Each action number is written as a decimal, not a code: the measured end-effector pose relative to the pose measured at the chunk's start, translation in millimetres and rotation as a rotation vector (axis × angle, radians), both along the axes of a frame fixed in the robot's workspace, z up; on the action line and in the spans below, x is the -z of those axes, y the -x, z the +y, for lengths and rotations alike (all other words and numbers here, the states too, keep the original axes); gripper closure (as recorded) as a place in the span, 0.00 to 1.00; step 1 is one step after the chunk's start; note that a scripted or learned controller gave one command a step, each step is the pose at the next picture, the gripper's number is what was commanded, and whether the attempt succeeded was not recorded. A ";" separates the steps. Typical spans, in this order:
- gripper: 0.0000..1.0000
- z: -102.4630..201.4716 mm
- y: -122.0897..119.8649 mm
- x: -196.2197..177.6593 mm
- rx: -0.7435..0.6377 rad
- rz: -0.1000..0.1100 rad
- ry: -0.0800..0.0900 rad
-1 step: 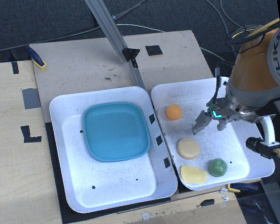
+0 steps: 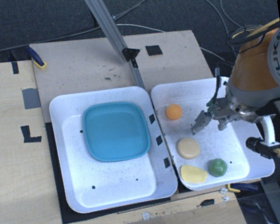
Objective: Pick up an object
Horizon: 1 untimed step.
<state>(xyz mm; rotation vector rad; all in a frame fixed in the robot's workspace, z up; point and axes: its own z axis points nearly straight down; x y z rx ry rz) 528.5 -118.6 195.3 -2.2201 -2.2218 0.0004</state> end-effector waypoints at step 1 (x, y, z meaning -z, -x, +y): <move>0.00 -6.4 -1.5 45.4 0.001 0.004 0.000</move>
